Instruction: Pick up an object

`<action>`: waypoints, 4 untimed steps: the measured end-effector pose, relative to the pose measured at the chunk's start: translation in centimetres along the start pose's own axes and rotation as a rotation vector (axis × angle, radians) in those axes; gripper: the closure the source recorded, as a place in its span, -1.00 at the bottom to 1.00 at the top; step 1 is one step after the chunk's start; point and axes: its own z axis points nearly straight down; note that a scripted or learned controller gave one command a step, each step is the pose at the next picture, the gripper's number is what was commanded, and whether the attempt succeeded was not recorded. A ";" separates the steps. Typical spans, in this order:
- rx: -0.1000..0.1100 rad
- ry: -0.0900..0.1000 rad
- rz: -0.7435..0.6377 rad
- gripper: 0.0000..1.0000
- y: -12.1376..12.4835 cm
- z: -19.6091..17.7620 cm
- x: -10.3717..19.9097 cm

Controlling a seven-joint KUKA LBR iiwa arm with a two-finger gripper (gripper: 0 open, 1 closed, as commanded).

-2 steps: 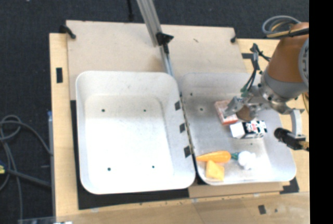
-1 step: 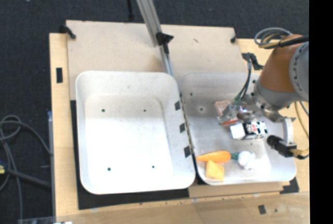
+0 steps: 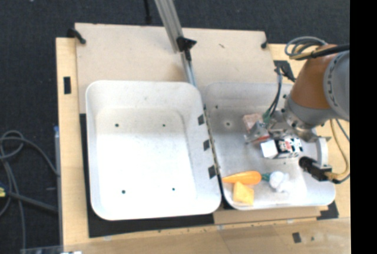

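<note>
Tool [image 3: 265,136] sits low in right bin [image 3: 235,99]. Carrot [image 3: 241,177] and block [image 3: 244,193] lie toward the near rim, left of tool; ball [image 3: 275,180] just nearer than tool. Left bin [image 3: 147,147] well left.

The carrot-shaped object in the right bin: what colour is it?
Orange, clearest in the camera view: the carrot-shaped object.

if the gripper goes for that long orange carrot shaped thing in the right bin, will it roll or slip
The orange carrot-shaped piece looks rounded and tapered, so it may roll or slip. It seems to touch the yellow block, which might check it.
</note>
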 end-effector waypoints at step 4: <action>-0.010 0.000 -0.009 1.00 1.5 -17.5 0.5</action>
